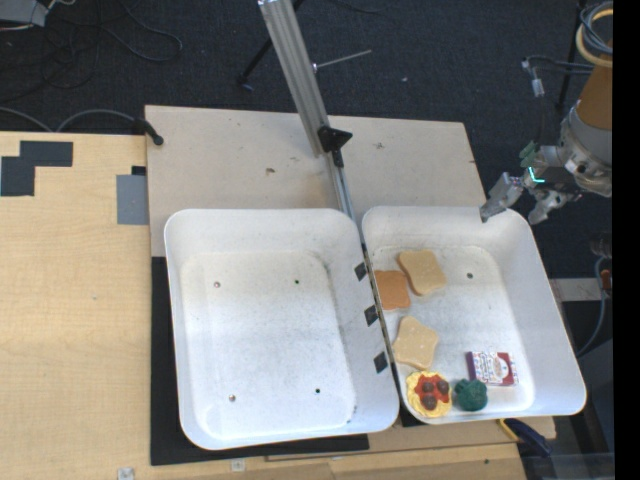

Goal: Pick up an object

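Six toy foods sit in the right bin (545,298), my gripper (522,196) empty with fingers spread by its back rim, so I'd pick the isolated bread slice (422,271) and descend straight.

Pale wood bench (250,163) carries two white bins: left bin (185,268), right bin (535,278), touching.

Small red-and-white carton (491,368); its print seems too blurred to read

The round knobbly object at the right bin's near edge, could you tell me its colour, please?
Dark green, seen clearly in the camera view.
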Controlling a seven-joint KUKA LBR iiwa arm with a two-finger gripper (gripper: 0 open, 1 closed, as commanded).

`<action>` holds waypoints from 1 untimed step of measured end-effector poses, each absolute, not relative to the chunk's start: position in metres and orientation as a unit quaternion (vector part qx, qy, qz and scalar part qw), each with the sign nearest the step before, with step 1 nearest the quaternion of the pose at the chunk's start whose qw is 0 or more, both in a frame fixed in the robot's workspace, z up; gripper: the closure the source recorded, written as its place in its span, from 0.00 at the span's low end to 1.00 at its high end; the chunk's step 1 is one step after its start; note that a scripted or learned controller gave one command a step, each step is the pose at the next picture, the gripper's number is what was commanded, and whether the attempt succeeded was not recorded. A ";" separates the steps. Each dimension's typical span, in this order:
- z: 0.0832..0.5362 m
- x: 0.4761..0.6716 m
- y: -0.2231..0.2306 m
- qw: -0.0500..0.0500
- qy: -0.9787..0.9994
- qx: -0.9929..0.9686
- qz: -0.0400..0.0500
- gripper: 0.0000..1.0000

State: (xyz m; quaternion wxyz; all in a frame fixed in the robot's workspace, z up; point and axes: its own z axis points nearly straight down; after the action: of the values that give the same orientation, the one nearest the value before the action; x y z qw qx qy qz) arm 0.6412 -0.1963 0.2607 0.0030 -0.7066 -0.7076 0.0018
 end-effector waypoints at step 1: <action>0.264 0.642 -0.196 0.001 -0.709 -0.706 0.001 0.00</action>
State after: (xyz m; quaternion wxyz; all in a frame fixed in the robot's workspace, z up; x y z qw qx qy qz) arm 0.6420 -0.1959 0.2636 0.0010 -0.7055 -0.7087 0.0010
